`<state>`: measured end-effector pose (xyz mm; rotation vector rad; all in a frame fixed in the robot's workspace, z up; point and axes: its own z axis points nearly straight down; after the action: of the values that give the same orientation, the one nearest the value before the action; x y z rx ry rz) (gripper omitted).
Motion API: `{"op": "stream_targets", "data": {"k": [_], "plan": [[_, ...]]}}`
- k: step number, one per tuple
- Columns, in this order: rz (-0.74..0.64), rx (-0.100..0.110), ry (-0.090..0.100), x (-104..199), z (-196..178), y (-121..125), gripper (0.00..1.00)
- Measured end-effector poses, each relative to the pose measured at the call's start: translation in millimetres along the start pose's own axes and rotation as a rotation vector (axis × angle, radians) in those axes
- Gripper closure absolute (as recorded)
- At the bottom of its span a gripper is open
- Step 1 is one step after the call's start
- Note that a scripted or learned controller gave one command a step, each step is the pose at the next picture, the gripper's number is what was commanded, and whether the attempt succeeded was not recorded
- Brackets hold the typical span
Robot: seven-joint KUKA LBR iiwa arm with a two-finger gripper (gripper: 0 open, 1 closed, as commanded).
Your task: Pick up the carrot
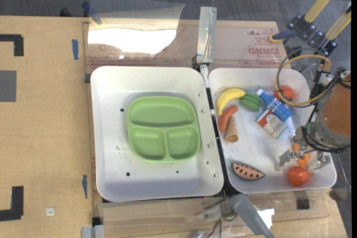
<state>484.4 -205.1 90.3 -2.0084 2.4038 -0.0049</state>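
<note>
Close by — tomato point(298, 176) touching carrot point(302, 160), pincer point(303, 158) over it.

One fixed camera looks down slantwise on both bins point(106, 120).

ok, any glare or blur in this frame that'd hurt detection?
Camera view: strong glare on the clear sheet behind the left bin, washed out to white. The green plate and the food in the right bin are evenly lit with soft shadows. The gripper looks slightly soft, with something orange, likely the carrot, among its parts.
</note>
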Motion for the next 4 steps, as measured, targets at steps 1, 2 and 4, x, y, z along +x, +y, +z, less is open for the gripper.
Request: {"op": "stream_targets", "data": {"k": [1,2,4], "plan": [[0.214,-0.002,-0.007,8.1,0.9,-2.1,0.00],[0.366,0.003,0.008,-3.8,0.2,2.2,0.00],[0.487,0.017,-0.003,-23.4,-12.1,0.2,1.00]]}}
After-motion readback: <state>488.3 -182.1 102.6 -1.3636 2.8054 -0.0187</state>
